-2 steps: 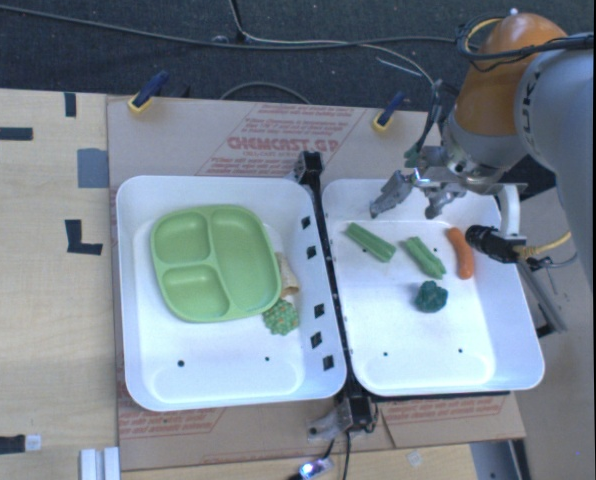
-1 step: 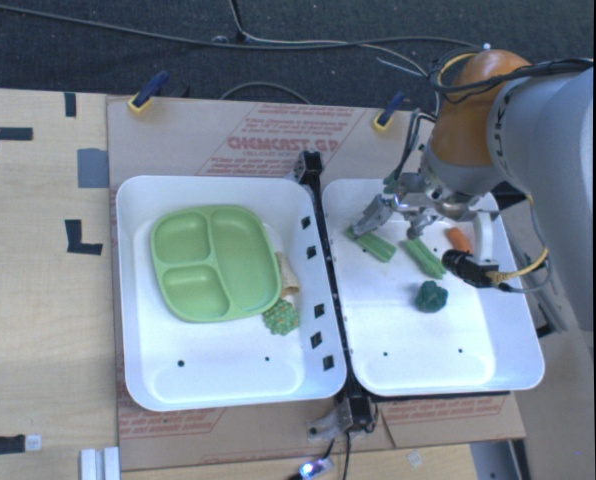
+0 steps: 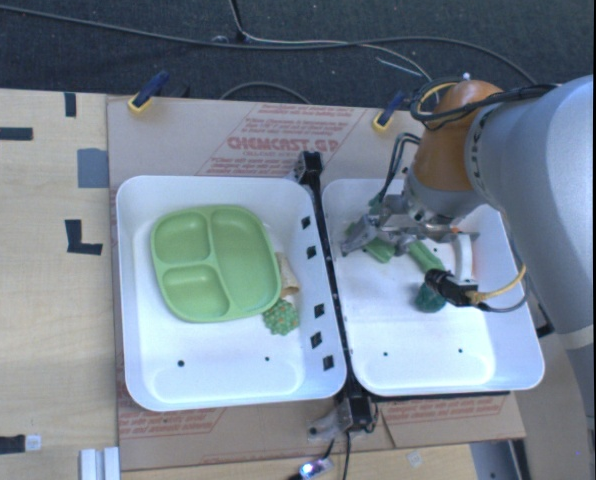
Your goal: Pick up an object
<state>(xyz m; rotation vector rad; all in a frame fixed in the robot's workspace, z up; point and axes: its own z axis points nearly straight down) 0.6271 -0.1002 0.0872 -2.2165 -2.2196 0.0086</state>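
My arm (image 3: 543,198) comes in from the right, the orange band (image 3: 456,153) above the wrist turned up toward the camera, and my pincer (image 3: 376,236) is down in the right bin (image 3: 448,368), in its upper left part, near the wall it shares with the left bin (image 3: 218,380). From this angle I cannot tell whether the pincer is open or closed, and nothing I can see shows that it is gripping anything. A small light green piece (image 3: 380,252) lies on the bin floor just below the pincer; whether the two touch I cannot make out. To its right a longer green piece (image 3: 422,258) lies at a slant, partly under my wrist. Further down, toward the middle of the same bin, sits a dark teal piece (image 3: 428,299), apart from the pincer. The left bin holds a green divided plate (image 3: 213,263) with three compartments, lying flat in the upper half. At its lower right corner a small bumpy green piece (image 3: 280,317) rests on the bin floor, touching or just beside the plate's rim. A pale piece (image 3: 289,280) shows from under the plate's right edge. Both bins stand on a brown cardboard sheet (image 3: 258,140) on the surface (image 3: 38,298), and a clamp (image 3: 148,90) holds the sheet's far left corner.
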